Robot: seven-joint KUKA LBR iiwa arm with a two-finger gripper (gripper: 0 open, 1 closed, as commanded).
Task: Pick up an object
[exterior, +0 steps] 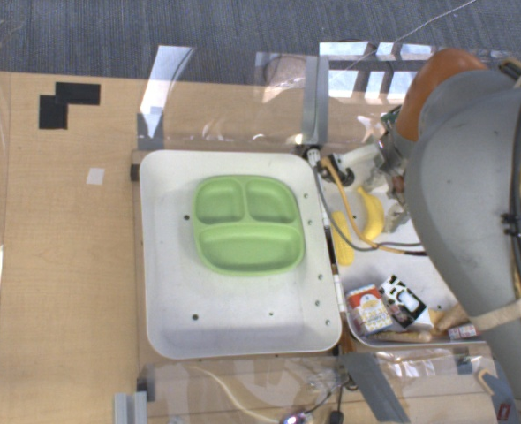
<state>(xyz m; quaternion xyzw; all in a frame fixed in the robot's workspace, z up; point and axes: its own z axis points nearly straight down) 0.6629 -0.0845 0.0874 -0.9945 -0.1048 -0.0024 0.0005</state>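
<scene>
On the left white bin (168, 307) sits one green three-part plastic plate (246, 224), beside one curved yellow banana (372, 216).

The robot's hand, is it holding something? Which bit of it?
It cannot be told. The hand is low in the right bin, just above a yellow banana, but the grey arm covers much of it.

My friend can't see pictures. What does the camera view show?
A big grey robot arm reaches over the right white bin, above a yellow banana and small packets. The left white bin holds a green divided plate.
</scene>
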